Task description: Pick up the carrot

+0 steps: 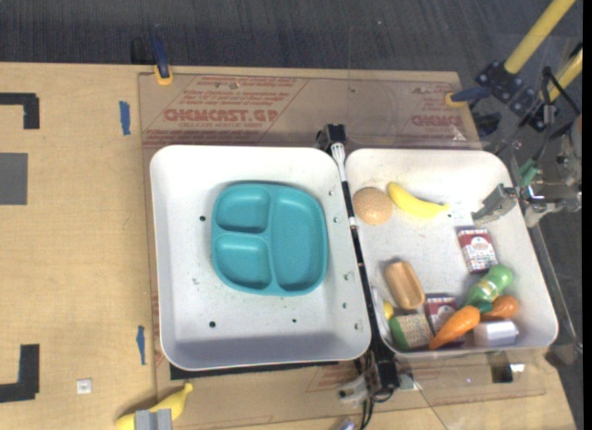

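The carrot lies at the lower right of the frame, in the right bin's bottom corner, touching a green can, a silver can and an orange fruit. A banana lies higher up. The gripper sits at the bin's right rim; whether it is open or closed cannot be told.

1 fixed camera — high above, slanting down on both bins.

Bench, brown board top; two white bins: left bin, right bin; clear sheet far side.
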`<state>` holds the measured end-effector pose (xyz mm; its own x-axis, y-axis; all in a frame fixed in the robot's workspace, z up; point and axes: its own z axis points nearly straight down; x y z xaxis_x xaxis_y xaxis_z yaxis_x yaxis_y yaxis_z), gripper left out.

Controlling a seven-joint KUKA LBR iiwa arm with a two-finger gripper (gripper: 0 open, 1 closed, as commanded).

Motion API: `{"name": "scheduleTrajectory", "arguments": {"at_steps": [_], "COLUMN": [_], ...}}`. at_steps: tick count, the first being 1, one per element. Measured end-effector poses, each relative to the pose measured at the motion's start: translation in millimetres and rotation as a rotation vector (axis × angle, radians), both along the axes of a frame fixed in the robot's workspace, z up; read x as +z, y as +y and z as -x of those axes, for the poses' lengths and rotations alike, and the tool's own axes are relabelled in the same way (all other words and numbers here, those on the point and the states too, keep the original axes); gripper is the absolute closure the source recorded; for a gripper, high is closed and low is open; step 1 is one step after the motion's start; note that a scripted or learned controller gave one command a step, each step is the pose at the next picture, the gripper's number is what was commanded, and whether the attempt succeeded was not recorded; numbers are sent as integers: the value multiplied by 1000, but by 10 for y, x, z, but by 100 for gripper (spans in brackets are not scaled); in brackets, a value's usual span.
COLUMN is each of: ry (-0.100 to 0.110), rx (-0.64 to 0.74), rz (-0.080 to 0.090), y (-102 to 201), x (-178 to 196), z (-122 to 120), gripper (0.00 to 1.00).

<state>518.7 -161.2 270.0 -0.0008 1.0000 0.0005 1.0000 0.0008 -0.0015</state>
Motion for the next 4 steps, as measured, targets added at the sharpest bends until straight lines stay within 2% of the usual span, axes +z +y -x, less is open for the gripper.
{"name": "scheduleTrajectory", "arguments": {"at_steps": [1, 2, 3, 4], "ry": [12, -13, -10, -5], "rx": [-91, -74, 31, 54], "rz": [-4, 1, -5, 5], "y": [242, 592, 1618, 952], "x": [-1165, -1723, -823, -856], "z": [296, 340, 366, 180], "gripper": [0, 0, 0, 0]}}
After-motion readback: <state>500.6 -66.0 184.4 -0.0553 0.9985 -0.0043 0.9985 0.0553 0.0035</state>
